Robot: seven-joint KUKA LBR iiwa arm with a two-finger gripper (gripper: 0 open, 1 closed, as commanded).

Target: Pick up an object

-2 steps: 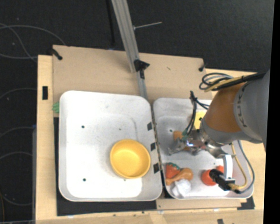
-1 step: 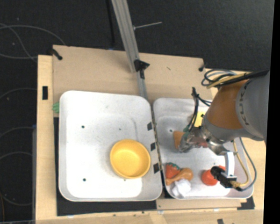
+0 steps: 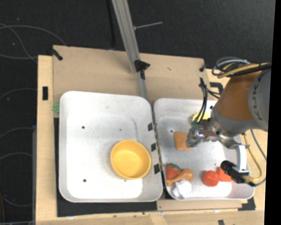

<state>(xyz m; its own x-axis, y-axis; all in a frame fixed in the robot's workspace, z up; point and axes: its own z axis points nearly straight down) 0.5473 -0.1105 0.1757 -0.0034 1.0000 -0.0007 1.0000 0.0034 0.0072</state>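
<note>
The grey arm's pincer (image 3: 194, 137) hung low in the right-hand shallow white bin (image 3: 178, 111), touching or just beside a small flat tan block, seemingly foam or sponge (image 3: 181, 141), on the bin floor near its middle; whether it was open or closed could not be told. The block looked light, soft and easily squashed, best taken gently across its narrow sides

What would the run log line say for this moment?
arm: over right bin | claw: beside tan block | grip: unclear | left bin: yellow bowl | right bin front: red ball, white and orange items
</note>
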